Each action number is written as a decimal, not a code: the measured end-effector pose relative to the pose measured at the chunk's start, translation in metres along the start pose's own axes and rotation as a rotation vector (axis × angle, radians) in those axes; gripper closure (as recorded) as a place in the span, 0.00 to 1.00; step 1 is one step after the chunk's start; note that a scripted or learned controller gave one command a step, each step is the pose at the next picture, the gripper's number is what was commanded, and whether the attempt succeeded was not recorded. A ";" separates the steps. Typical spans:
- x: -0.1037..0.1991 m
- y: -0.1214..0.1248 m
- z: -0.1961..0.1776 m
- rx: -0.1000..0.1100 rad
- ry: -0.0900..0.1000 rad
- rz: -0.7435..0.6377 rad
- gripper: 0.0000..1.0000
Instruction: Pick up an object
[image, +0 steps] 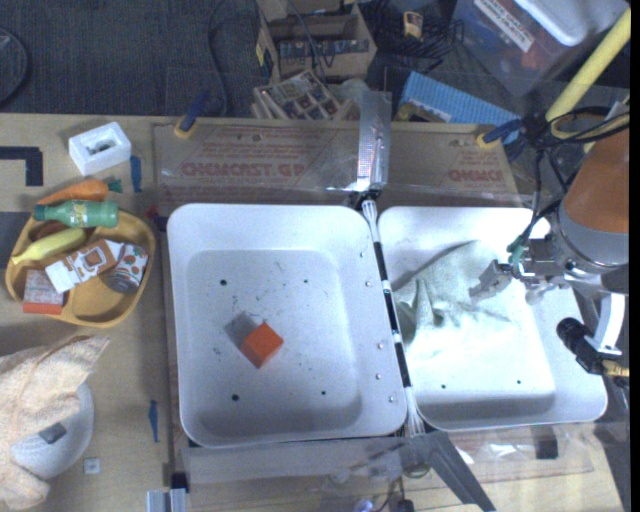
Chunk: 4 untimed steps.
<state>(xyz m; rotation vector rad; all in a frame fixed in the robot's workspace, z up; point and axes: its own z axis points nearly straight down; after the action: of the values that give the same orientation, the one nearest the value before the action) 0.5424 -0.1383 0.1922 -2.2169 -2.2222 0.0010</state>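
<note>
An orange cube (264, 344) lies in the left bin (200, 240), touching a small grey block (240, 327) at its upper left. A pale green cloth (445, 295) lies crumpled in the left half of the right bin (540, 390). My gripper (487, 282) reaches in from the right and sits at the cloth's right edge, low over the bin floor. Whether it has hold of the cloth is unclear from this angle.
A yellow bowl (100, 305) of toy food stands left of the bins, with a white box (99, 146) behind it and a beige cloth (40, 400) in front. Cables and the arm's body (600, 210) crowd the right bin's right side.
</note>
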 end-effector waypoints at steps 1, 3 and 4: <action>0.005 -0.003 0.016 0.000 0.000 -0.085 0.00; 0.026 0.040 0.099 -0.016 -0.002 -0.129 0.00; 0.022 0.110 0.100 -0.016 -0.006 -0.268 0.00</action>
<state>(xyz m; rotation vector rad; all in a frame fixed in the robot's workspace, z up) 0.6518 -0.1160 0.0920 -1.9097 -2.5108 -0.0105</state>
